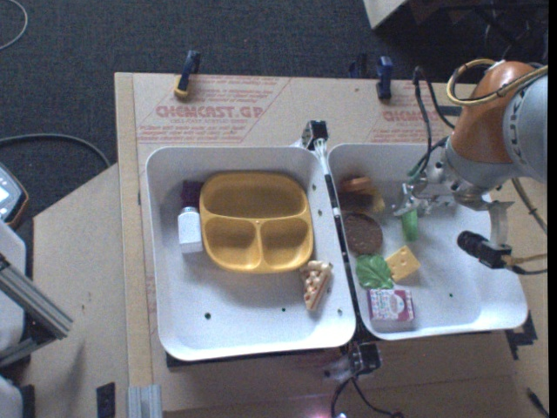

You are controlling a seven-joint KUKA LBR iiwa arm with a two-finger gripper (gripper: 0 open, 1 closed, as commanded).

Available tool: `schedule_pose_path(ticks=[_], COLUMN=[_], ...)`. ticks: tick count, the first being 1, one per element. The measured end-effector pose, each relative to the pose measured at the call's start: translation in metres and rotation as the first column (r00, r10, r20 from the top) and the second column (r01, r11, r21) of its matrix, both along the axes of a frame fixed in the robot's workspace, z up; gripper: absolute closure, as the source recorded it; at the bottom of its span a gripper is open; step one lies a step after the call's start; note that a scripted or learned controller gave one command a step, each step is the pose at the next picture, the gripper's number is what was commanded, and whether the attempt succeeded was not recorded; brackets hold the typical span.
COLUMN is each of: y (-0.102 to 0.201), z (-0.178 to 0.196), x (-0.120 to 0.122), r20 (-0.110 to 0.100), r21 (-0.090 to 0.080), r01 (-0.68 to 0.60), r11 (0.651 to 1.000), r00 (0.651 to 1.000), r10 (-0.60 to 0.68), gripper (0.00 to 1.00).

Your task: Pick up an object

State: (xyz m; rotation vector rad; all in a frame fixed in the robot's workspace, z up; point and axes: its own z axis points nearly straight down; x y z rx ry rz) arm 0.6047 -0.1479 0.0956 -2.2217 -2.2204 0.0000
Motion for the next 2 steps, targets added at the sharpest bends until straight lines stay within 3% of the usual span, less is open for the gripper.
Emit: schedule_pose_path(ticks=[2], y=[-0.002], z=[0.109], x=[0.000], r20=[0.008], r21=[-0.003], r01=[-0.001], r11=[1.000], r00=[1.000], r10=[0.001], gripper=[1.00])
